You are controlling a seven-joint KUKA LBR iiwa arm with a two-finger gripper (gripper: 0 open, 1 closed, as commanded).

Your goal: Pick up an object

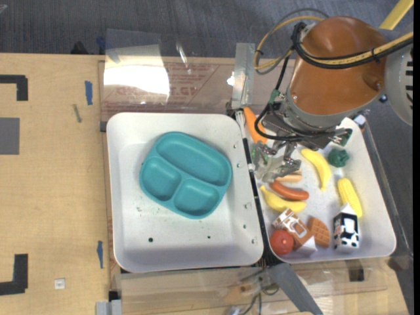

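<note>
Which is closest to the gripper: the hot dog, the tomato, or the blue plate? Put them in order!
From the gripper, in the camera view:
1. Hot dog, just below it in the right bin.
2. Tomato, at that bin's bottom edge.
3. Blue plate, over in the left bin.

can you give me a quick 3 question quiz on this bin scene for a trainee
1. True or false: the teal divided plate lies in the left bin.
2. Which lies nearest the gripper? A) hot dog B) tomato C) cow-print carton
3. Fill in: the corn cob lies in the ____ bin.

Key: 1 true; 2 A; 3 right
</note>
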